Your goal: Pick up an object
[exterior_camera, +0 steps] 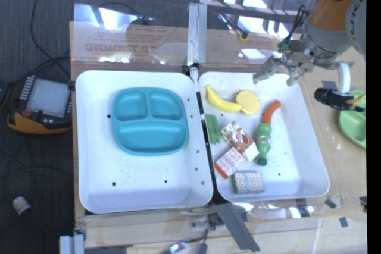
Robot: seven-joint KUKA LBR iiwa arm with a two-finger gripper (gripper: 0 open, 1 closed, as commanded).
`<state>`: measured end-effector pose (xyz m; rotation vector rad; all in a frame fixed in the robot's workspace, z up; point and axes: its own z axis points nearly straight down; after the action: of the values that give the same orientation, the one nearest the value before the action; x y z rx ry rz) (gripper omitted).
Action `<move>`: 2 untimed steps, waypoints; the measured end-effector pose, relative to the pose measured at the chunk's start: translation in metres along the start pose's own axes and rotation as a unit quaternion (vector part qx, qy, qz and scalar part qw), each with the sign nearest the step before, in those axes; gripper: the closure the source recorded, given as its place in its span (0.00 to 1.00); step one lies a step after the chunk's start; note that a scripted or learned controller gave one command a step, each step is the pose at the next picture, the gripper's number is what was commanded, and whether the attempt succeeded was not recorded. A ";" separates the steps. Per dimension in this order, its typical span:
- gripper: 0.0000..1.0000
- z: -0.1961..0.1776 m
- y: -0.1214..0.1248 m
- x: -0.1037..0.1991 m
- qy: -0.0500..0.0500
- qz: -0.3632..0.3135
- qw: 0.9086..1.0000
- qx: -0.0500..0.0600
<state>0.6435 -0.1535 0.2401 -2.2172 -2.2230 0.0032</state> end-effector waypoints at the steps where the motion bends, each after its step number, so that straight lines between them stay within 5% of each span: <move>1: 0.00 0.147 -0.031 -0.047 0.000 -0.037 0.999 -0.001; 2: 1.00 0.140 -0.032 -0.046 0.001 -0.036 0.999 0.000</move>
<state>0.6116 -0.1999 0.1002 -2.1338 -2.3011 0.0010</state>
